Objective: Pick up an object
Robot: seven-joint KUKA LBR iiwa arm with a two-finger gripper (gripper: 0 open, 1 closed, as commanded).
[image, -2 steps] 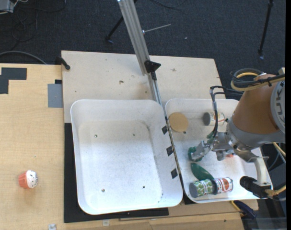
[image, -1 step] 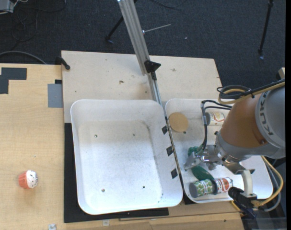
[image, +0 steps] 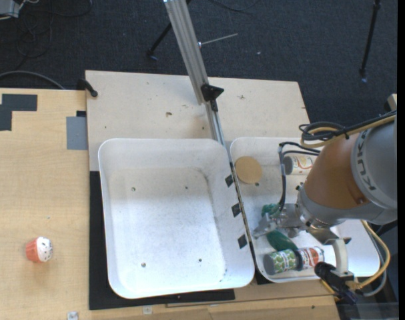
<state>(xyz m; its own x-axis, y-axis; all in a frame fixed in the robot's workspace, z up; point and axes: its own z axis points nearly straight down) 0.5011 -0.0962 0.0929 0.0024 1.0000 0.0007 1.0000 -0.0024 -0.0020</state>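
reaching in from the right, grey arm with orange band bent low over the right shallow white bin, wrist down among the things near that bin's middle. gripper partly hidden under the wrist; cannot tell how the jaws stand, nor whether anything sits between them. just beside the gripper, a small teal green object, and below it a dark green piece, both too blurred to name further. lying on its side near the bin's front edge, a clear jar with green contents and a red-and-white label, close below the gripper. resting flat toward the bin's back left, a round tan disc, well apart from the gripper. against the back wall, a pale cylinder with an orange-striped label, partly behind the arm. to the left, the left shallow white bin, touching its neighbour along a shared edge. far left on the light wooden bench, a small red-and-white ball-like toy.
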